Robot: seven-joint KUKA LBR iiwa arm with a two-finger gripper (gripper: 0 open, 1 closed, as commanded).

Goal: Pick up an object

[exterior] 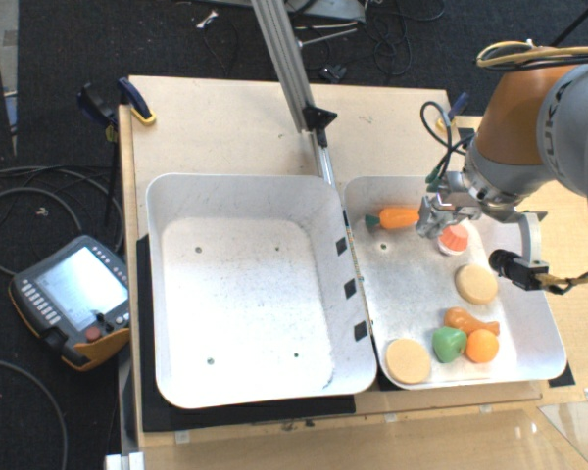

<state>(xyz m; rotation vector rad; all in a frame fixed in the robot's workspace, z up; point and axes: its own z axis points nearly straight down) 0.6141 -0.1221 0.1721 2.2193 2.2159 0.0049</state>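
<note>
Several toy foods lie in the right bin. An orange carrot with a green end rests near the bin's back left. My gripper hangs just right of the carrot, above a small red and white piece. A tan round biscuit lies to the right, another tan disc at the front. A green pepper, an orange fruit and a brown-orange piece cluster at the front right.
The left bin is a wide white tray beside the right one. A metal pole slants over the bench's back. A teach pendant lies on the floor at left.
</note>
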